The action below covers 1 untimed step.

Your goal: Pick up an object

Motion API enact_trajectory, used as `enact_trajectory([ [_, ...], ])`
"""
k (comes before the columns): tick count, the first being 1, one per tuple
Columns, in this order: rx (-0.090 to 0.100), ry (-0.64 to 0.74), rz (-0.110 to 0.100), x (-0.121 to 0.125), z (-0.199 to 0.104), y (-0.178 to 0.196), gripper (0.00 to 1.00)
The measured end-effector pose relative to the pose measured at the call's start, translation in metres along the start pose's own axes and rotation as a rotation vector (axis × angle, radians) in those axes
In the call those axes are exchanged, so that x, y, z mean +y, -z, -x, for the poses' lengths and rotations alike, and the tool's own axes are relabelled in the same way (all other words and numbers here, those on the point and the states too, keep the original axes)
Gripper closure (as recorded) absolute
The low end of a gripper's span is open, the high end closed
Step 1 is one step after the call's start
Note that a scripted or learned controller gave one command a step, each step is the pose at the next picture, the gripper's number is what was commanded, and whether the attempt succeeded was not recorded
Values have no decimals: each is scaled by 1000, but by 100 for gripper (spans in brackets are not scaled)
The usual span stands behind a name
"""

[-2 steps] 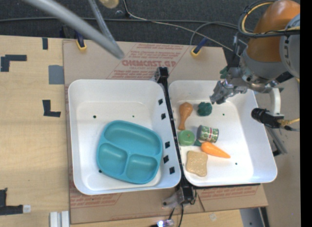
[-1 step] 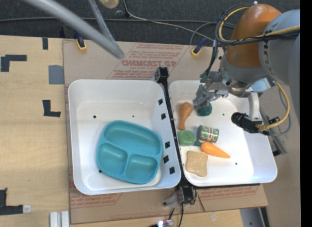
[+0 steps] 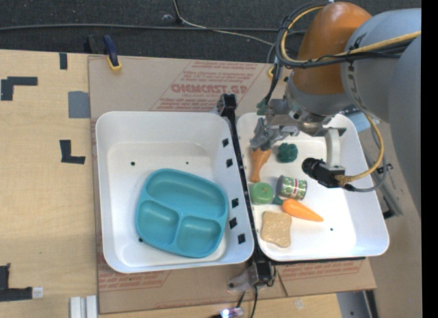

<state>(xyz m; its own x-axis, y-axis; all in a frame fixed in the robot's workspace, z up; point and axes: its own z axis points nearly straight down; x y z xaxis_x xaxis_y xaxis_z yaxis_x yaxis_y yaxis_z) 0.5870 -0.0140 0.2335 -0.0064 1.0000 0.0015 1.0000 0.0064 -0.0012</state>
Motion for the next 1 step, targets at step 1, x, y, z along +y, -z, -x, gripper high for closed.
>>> enact_trajectory([
  [1, 0, 0, 0, -6, -52, 7, 100],
])
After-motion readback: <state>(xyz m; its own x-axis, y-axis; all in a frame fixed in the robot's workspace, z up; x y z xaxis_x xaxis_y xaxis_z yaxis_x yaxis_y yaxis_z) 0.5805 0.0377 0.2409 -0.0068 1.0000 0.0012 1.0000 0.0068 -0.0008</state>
